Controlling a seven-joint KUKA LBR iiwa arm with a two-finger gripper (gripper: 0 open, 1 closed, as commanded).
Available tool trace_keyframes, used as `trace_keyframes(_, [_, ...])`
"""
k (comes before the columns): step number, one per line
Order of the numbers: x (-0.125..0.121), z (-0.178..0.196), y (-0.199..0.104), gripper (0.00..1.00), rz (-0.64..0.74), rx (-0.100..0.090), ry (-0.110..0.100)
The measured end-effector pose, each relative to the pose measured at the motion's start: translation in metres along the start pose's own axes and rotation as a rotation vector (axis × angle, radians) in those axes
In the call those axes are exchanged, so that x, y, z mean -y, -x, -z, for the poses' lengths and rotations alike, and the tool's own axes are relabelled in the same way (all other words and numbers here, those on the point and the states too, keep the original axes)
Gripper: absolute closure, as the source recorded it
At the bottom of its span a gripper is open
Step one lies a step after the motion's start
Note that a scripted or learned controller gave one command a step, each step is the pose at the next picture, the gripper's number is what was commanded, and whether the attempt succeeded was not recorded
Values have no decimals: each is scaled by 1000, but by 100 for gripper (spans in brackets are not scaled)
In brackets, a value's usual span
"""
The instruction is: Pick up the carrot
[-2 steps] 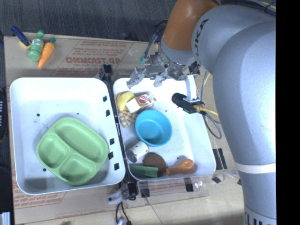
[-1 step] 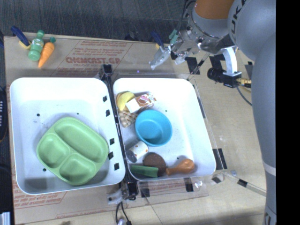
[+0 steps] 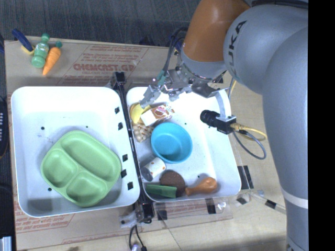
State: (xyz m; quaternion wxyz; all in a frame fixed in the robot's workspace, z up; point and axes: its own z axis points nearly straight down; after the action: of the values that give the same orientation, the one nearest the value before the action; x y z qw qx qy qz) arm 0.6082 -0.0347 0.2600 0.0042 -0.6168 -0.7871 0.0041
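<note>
Orange and small, the toy carrot point(image 3: 51, 60) lies up on the cardboard-covered bench top point(image 3: 104, 61) at far left, outside both bins, touching a green toy bottle point(image 3: 40, 55) with a blue-and-yellow item point(image 3: 23, 42) just beside them. And the grey arm's two-finger gripper point(image 3: 157, 89)? It hangs low over the back-left corner of the right white bin point(image 3: 225, 156), well apart from its target, right above a yellow banana-like piece point(image 3: 136, 112) and a wrapped snack packet point(image 3: 157, 113). I cannot tell how its jaws stand; the metal parts blur together against the clutter, and nothing clearly sits between them. Below it sit a blue plastic bowl point(image 3: 171, 141), a small white cylinder point(image 3: 155, 166), a dark brown round piece point(image 3: 172, 179), a toy drumstick point(image 3: 201, 185) and a flat green block point(image 3: 161, 191). The left white bin point(image 3: 31, 109) holds a green divided plate point(image 3: 81, 166). The danger here, as I read it: a descent from this spot would close on the banana or the packet, not the carrot. Even with a long reach across, the carrot is pressed against the bottle, so the jaws could catch both or nudge the carrot off the bench edge, and the bin's tall rim between could snag the wrist.
</note>
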Motion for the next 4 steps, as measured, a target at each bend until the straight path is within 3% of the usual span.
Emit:
trace_keyframes(1, [-30, 83, 81, 0, -24, 8, 13])
trace_keyframes(2, [-1, -75, -7, 0, 12, -4, -8])
trace_keyframes(3, [-46, 6, 19, 0, -37, 4, 11])
trace_keyframes(4, [-45, 53, 21, 0, 106, 6, 10])
